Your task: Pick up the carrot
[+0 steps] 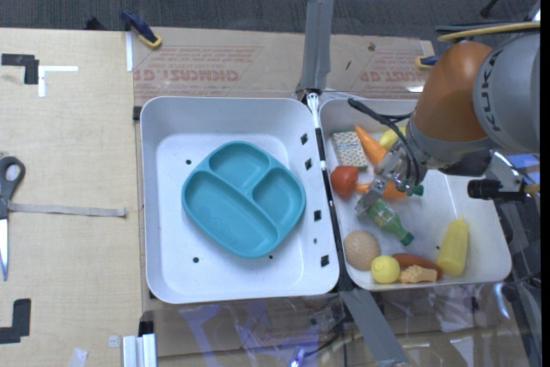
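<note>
Carrot (pixel 370 145) waits in the right bin (pixel 481 185), close to our gripper (pixel 397 176).

From the camera above the bench, we see the carrot lying at a slant near the top left of the right bin, just beside a speckled sponge block (pixel 348 149) and a red tomato (pixel 345 179). Our gripper hangs low over this crowded spot, just below and to the right of the carrot, because that is where the thing we want lies. We cannot tell how the gripper is set, and we see nothing clearly held in it. A green bottle (pixel 387 219) lies right under it. The left bin (pixel 163 271) holds a blue plate (pixel 243 198) with parts. We think the grab is not yet done.
</note>
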